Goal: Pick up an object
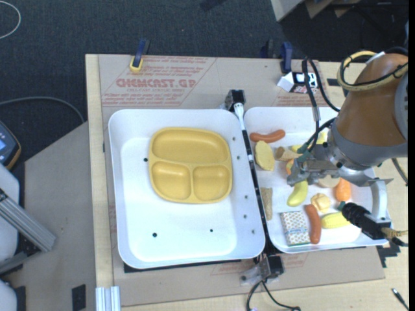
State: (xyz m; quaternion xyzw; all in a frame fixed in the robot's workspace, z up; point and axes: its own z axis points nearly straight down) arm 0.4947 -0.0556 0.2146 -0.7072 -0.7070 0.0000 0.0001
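The hand hangs low over the right bin, down among the toy food; whether it is wide or narrow I cannot tell from here. A yellow banana-shaped piece lies just below the hand, nearer the bin's front rim, its long axis tilted slightly off upright in the view; it looks smooth, plump and curved. The yellow divided plate sits in the left bin, well apart.

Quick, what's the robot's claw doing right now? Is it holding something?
Claw: low in the right bin among the toy food; open or shut cannot be told.
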